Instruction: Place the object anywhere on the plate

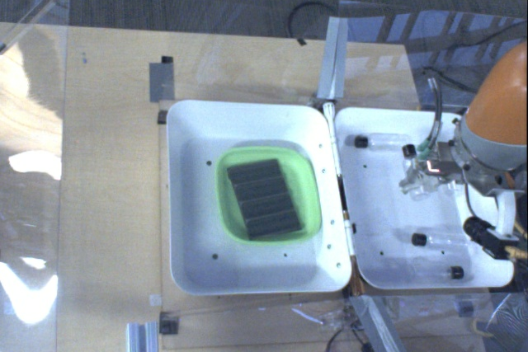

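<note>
my hand (421,174) hangs low over the right bin (388,264), toward its far right side, and from above my own wrist hides most of it, so i cannot tell what state it is in or whether anything sits in it. something clear and glinting lies right under it, one of the transparent vials (379,142) scattered in this bin; another lies by the far edge with its black cap toward the middle divider, and two more (437,241) lie near the near right corner. i judge one of these to be the object i am meant to move, though which one i cannot say.

the green plate (309,194) sits in the middle of the left bin (186,202), and a dark ribbed block (264,198) already covers most of it, leaving a green rim bare.

as i read it, the task is at its start: no vial is on the plate, all lie in the right bin. the pick, the carry across the divider and the release are all left.
</note>
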Available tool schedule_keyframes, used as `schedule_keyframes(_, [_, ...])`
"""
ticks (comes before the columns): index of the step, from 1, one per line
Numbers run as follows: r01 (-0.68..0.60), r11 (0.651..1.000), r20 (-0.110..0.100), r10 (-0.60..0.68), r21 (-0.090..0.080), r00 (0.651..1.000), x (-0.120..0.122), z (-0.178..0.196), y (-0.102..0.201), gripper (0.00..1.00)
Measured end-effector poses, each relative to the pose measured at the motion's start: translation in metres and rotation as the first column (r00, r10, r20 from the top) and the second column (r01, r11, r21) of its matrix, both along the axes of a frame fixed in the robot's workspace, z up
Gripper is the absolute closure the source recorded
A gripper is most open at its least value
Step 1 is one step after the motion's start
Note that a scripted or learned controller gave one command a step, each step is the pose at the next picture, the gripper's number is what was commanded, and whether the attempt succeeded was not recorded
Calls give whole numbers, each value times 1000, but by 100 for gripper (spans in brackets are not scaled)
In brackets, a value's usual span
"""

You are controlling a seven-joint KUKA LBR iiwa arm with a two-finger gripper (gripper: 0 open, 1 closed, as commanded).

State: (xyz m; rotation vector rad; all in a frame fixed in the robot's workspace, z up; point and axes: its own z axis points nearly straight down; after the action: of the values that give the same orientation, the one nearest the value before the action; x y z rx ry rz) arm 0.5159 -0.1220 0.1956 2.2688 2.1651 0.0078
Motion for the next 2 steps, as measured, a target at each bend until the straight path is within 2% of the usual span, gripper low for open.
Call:
schedule_keyframes(1, [0, 1000, 0, 0, 0, 1000, 0, 0, 0, 0])
schedule_keyframes(2, [17, 1000, 2, -17, -3, 1000, -24, 92, -63, 0])
